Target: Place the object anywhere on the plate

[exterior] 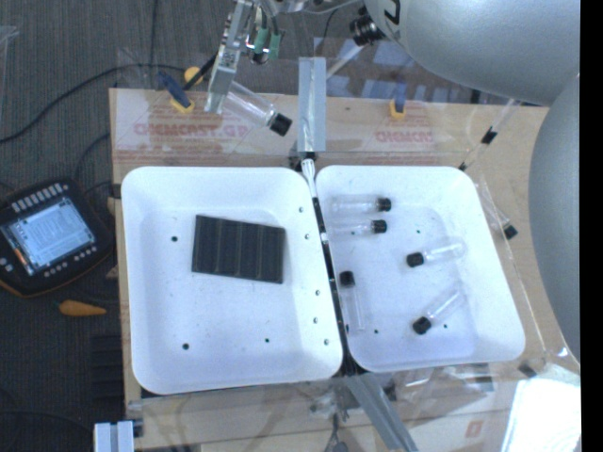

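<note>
Nearest the camera, two shallow white plastic bins (141,365) are sitting side by side on a pale wooden bench board (424,130), their smooth walls meeting along the middle.

In the right bin, five clear plastic tubes with black caps are lying loose and apart from each other. One slanted tube (438,309) is resting closest to the near wall, and another (435,252) is lying just beyond it. A third (349,299) is lying lengthwise against the bin's left wall, and a pair (363,215) is lying almost parallel toward the far wall.

In the left bin, the dark grey rectangular plate (238,249) is lying flat a little beyond the centre. Its matte surface is showing faint ribs that run across its short side.

Off the bench to the left, a black handheld control pendant with a lit screen (47,238) is lying on the dark floor.

Beyond the bins, an upright grey metal bar (312,111) is standing at the far end of the seam.

Left of that bar, the slim metallic gripper (219,100) is hanging over the bench board past the left bin's far wall. Its fingers are standing nearly closed, pinching the clear end of a transparent tube with a black cap (256,111). The tube is sticking out sideways from the fingertips toward the bar, cap end outermost, well apart from the plate.
</note>
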